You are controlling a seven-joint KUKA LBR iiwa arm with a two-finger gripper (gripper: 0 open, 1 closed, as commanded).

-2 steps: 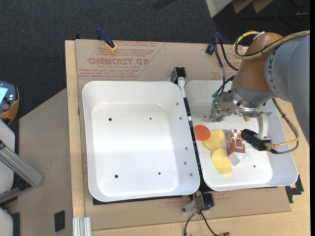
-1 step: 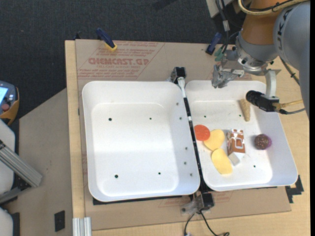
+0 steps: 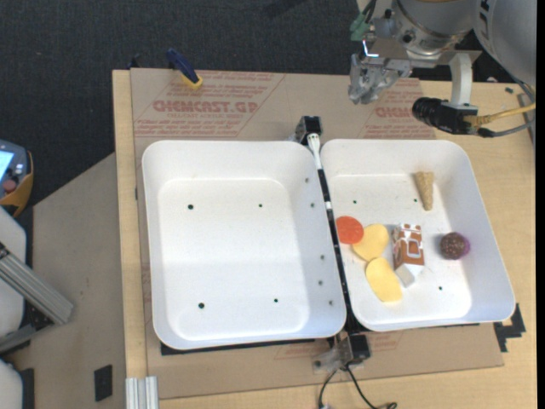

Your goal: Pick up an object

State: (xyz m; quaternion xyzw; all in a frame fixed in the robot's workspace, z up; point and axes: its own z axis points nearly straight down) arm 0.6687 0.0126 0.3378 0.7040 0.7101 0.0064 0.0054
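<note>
Hand above worktop behind right bin, nothing between its fingers; whether clenched or released, cannot tell; right bin holds cone, orange disc, two yellow pieces, brown-white block, dark purple ball; left bin alongside.

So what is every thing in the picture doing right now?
gripper: up above the bench, behind the right bin, holding nothing.
left bin: lying flat.
right bin: lying flat, toys inside.
orange disc: flat, touching a yellow piece.
two yellow pieces: lying flat, touching.
red and white block: lying down.
cone: lying on its side.
purple ball: resting alone.
</note>
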